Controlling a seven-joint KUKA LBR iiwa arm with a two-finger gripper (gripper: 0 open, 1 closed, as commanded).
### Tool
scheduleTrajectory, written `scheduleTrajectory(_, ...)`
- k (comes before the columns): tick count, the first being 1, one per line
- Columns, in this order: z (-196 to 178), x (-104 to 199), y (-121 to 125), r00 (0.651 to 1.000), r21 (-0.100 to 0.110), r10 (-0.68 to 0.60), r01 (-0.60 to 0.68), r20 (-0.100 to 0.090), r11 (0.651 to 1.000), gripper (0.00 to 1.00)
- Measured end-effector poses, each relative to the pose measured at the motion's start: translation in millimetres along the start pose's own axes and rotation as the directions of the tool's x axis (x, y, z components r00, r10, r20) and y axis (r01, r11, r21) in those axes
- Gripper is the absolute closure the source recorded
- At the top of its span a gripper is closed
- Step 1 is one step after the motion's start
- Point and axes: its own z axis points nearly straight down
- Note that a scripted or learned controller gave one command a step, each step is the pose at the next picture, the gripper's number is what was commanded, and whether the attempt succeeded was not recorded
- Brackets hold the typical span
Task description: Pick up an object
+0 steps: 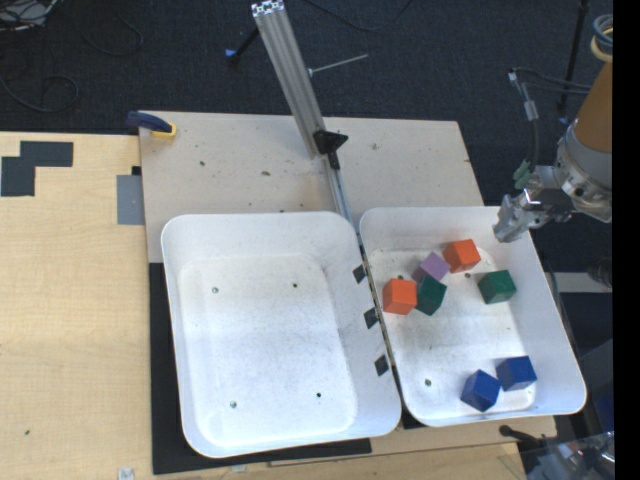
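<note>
The right bin point(560, 368) holds several small blocks. Two orange blocks point(461, 255) point(399, 295), a purple block point(434, 266) and two dark green blocks point(431, 294) point(496, 286) lie in its upper half. Near its front right corner sit two blue blocks point(480, 389) point(516, 372) side by side. My gripper point(510, 222) hangs over the bin's upper right rim, up and to the right of the upper orange block and apart from every block. Nothing shows between its fingers.
The left bin point(200, 268) lies beside the right one. A slanted aluminium bar point(291, 68) with a black clamp rises behind the bins. A small blue and yellow tool point(152, 123) lies at the bench's back left corner.
</note>
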Motion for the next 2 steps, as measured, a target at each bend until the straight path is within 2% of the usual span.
scheduleTrajectory(1, 14.6, 59.5, -14.8, 1.0, 0.008, 0.0, 0.0, -0.005, 1.0, 1.0)
scheduleTrajectory(2, 34.1, 105.7, -29.6, 1.0, 0.009, 0.001, -0.001, -0.004, 1.0, 1.0)
